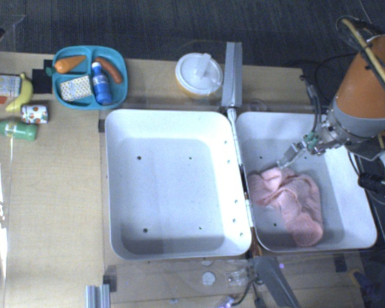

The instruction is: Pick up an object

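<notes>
A crumpled pink cloth (290, 203) lies in the right bin (346, 233), spread from its middle toward the front. My gripper (290, 157) reaches in from the right, its tip low over the bin floor just above the cloth's far edge. The grey arm with its orange band (362, 92) rises behind it at the right. Nothing shows between the fingers.
The left bin (173, 185) sits beside the right one, split from it by a metal rail (231, 76). On the bench behind stand a white lidded cup (199, 74) and a blue divided tray (90, 77) of toy food. Small toys lie at the far left (19, 108).
</notes>
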You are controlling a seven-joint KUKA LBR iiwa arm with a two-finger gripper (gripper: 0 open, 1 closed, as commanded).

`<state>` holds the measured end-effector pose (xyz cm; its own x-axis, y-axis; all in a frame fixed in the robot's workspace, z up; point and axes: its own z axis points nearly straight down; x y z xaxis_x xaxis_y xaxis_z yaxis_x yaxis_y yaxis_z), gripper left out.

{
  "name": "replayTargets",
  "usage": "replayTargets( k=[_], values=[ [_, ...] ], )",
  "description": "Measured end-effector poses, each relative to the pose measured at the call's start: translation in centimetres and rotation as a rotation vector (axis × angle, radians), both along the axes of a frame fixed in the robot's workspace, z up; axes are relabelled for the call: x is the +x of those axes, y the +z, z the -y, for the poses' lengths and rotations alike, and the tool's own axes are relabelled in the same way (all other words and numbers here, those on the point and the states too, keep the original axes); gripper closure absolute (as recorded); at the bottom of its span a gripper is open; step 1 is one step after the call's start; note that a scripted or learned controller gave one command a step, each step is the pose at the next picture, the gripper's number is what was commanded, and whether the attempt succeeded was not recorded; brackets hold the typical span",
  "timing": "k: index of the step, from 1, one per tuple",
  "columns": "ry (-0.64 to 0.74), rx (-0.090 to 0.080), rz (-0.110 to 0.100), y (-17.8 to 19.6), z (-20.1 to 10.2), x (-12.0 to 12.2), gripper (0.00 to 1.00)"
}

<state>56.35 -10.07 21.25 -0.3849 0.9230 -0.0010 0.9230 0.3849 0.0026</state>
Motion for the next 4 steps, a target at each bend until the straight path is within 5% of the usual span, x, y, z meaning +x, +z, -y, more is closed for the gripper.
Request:
replayTargets(
  k=[1, 2, 3, 4],
  values=[
    [0.098, 0.0, 0.003, -11.8, -0.2, 0.4, 0.0],
    [0.035, 0.0, -0.002, -2.9, -3.8, -2.5, 0.0],
    [0.033, -0.001, 0.012, -12.0, 0.0, -2.8, 0.0],
    [0.033, -0.001, 0.012, -12.0, 0.0, -2.8, 0.0]
  ],
)
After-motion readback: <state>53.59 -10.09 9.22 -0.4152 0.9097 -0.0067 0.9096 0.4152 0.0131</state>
